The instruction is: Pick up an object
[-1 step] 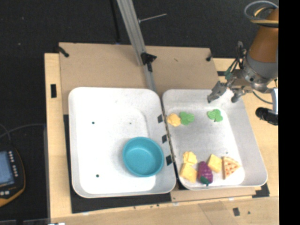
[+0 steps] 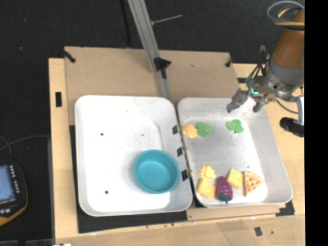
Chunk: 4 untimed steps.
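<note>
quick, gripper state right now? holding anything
Gripper: open, jaws spread, nothing between them; it hangs over the far edge of the right bin, above the green toy.

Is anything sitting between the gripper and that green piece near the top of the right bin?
Nothing visible. The gripper hangs open over the right bin's far edge, and the green piece lies just below it in view, with bare bin floor between them.

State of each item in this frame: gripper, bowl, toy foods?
gripper: open, above right bin's far edge, holding nothing
blue bowl: upright, in left bin
green toy: loose in right bin, near gripper
pizza slice: lying flat
purple grapes: lying between yellow pieces
</note>
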Each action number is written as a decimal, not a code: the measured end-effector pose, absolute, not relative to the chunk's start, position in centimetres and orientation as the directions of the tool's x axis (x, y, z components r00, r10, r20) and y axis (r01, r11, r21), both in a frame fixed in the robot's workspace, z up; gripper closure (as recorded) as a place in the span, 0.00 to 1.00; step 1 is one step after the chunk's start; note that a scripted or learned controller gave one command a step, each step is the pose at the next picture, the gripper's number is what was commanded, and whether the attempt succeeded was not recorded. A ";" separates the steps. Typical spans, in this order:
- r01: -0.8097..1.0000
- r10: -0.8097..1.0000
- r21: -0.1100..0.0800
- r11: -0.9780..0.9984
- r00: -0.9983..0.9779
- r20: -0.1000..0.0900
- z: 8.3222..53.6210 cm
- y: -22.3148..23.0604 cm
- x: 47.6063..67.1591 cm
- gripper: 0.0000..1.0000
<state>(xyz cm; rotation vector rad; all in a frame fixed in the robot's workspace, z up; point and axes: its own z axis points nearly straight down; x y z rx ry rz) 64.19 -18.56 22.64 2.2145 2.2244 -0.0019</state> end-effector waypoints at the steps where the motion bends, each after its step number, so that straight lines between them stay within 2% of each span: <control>1: 1.000 1.000 -0.001 0.001 -0.001 -0.002 16.7 -18.4 64.0 0.00; 2: 1.000 1.000 0.001 0.004 -0.004 -0.002 10.9 -18.0 64.0 0.00; 3: 1.000 1.000 0.004 0.004 -0.004 -0.004 10.4 -18.1 64.2 0.00; 4: 1.000 1.000 0.008 0.005 -0.005 -0.005 11.6 -18.2 64.3 1.00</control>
